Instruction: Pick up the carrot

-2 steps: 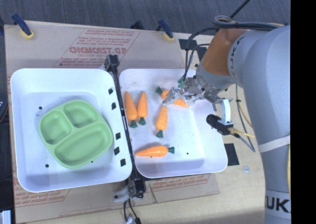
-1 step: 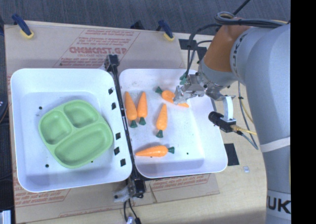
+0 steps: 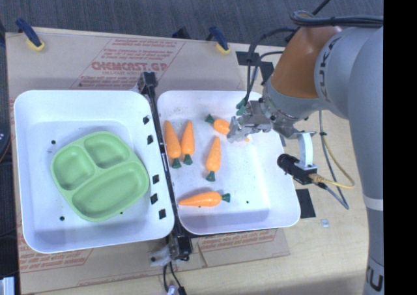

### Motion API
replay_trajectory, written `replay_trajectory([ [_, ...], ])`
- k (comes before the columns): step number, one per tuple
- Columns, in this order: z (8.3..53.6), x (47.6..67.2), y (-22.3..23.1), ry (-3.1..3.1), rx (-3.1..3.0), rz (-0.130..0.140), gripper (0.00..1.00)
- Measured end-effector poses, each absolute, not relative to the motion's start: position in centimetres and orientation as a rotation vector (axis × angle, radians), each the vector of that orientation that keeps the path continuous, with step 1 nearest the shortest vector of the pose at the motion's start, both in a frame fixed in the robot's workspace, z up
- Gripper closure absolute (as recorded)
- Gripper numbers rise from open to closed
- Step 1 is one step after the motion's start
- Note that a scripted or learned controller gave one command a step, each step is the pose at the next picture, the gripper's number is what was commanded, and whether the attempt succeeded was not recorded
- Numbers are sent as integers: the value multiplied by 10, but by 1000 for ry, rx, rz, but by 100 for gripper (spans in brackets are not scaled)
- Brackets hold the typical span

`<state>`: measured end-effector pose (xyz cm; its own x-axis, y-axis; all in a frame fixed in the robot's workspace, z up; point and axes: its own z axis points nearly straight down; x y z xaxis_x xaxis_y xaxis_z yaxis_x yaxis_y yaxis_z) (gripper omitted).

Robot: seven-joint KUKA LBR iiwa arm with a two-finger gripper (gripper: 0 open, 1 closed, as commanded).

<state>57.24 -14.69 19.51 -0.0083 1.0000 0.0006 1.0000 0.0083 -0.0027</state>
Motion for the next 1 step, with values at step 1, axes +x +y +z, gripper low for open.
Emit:
replay_trajectory([
  [1, 225, 539, -97, -2228, -2209, 5, 100],
])
